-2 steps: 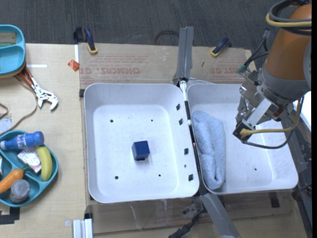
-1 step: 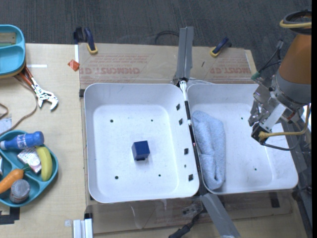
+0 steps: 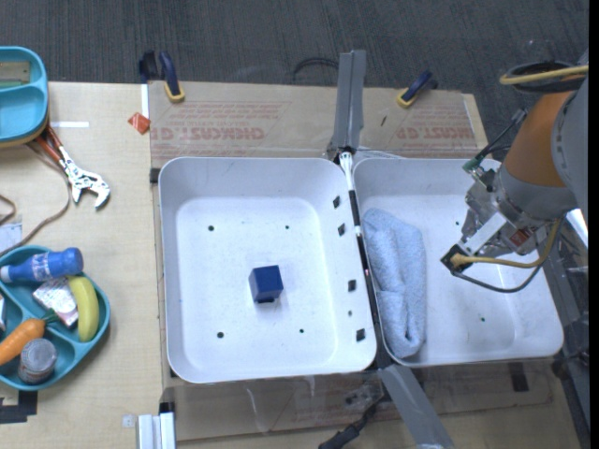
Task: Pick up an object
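Here the gripper [image 3: 479, 227] hangs over the right bin [image 3: 524, 349], open or closed I cannot tell. A grey towel [image 3: 395, 279] lies at its nine o'clock, and the blue cube [image 3: 267, 283] lies beyond in the left bin [image 3: 170, 251].

One fixed view, taken from above at a slant.
The counter [image 3: 94, 110] is looked down on from a raised position; the left bin [image 3: 170, 251] and the right bin [image 3: 487, 344] are framed side by side near the centre, dark floor [image 3: 281, 17] is seen along the top, and the arm [image 3: 543, 148] is cut by the right edge.
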